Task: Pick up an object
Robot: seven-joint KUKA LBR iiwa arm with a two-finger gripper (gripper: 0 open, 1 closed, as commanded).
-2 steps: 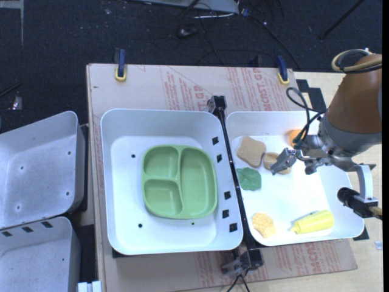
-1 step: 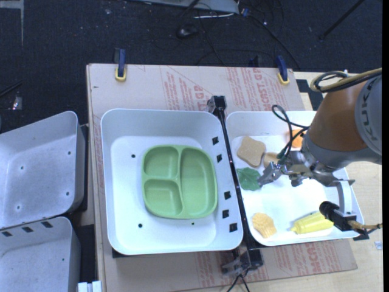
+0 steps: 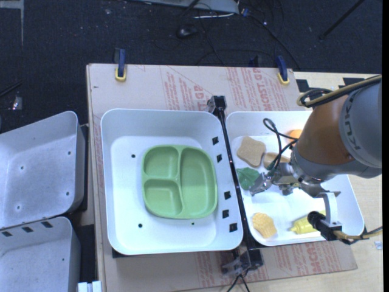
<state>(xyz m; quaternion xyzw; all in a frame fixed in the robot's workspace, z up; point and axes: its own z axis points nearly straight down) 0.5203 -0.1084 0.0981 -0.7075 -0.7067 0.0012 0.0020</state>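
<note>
My gripper [image 3: 265,184] reaches into the right bin [image 3: 346,219] from the right, its tip low over the bin's left part. It sits right beside a green leafy piece [image 3: 247,176], touching or nearly touching it. A tan bread slice [image 3: 251,151] lies just behind that, a yellow ridged piece [image 3: 264,224] lies near the bin's front, and a small yellow object [image 3: 302,226] lies to its right. An orange item [image 3: 294,134] peeks out behind the arm. The arm hides the bin's back right.
The left bin [image 3: 121,132] holds a green divided plate [image 3: 180,182]. A black divider [image 3: 229,163] runs between the two bins. White trays [image 3: 36,163] lie off the bench to the left. Cables loop around the wrist over the right bin.
</note>
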